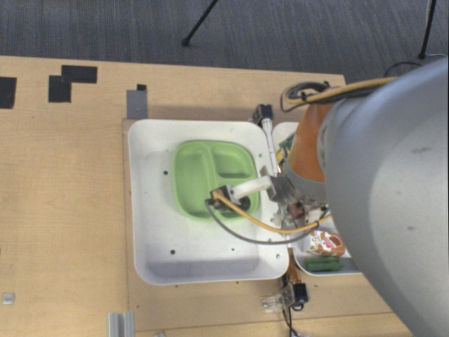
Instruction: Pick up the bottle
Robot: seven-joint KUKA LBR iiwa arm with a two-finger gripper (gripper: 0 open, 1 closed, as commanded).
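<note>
1 green plate (200,181) in left bin (154,223) | gripper (293,209) near orange-white item (326,243)

A robotics lab: a grey industrial arm (393,188) reaches over a plywood bench (63,188), white bins (151,209) beneath its gripper (293,213), black tape marks (70,81) well apart from it, grey carpet (105,12) and thin stand legs (207,12) beyond the gripper.

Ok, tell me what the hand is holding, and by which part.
It cannot be told. The hand sits at the right edge of the left bin, beside the green plate, and the arm hides what it may hold.
</note>
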